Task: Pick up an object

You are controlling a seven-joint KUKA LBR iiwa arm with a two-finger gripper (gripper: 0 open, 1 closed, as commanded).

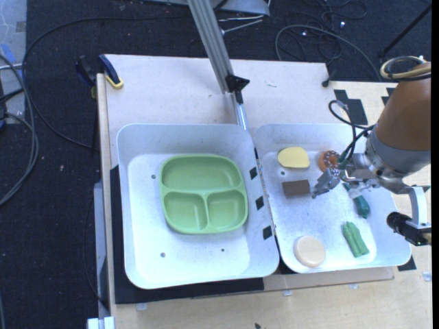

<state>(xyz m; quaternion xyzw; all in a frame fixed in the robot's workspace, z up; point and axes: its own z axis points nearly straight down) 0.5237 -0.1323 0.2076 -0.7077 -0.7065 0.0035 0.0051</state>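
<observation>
The right bin (pixel 384 249) holds a yellow oval piece (pixel 293 157), a brown block (pixel 296 188), a cream round disc (pixel 309 251), a green ridged piece (pixel 355 239), a teal piece (pixel 361 207) and an orange-red object (pixel 329 160). My gripper (pixel 324 186) hangs over the middle of this bin, just right of the brown block and below the orange-red object. Nothing shows between its fingers. The arm's orange band (pixel 408 112) and grey wrist cover the bin's right side.
The left bin (pixel 137 252) holds a light green three-compartment tray (pixel 204 192). A slanted metal pole (pixel 214 40) crosses the bench's back down to the seam between the bins. Cables lie on the dark floor behind the bench.
</observation>
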